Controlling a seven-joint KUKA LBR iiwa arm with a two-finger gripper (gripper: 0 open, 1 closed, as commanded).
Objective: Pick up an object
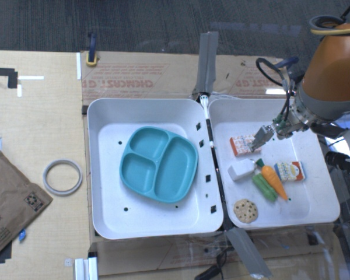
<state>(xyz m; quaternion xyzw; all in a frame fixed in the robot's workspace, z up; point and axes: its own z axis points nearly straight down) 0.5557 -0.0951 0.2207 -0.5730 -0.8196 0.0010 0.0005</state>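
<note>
End effector (262,137), grip state indiscernible, hovered over small red-and-white snack packet (242,145) in right white bin (321,214): approach step; next, descend w/ accurate alignment.

One fixed overhead camera looks down aslant on both bins (96,174).

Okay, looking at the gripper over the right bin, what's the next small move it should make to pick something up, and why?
Probably a short drop straight down. The gripper hovers just right of the small red and white packet in the right bin and holds nothing. The carrot and cookie lie farther off, so the packet is the nearest target.
</note>
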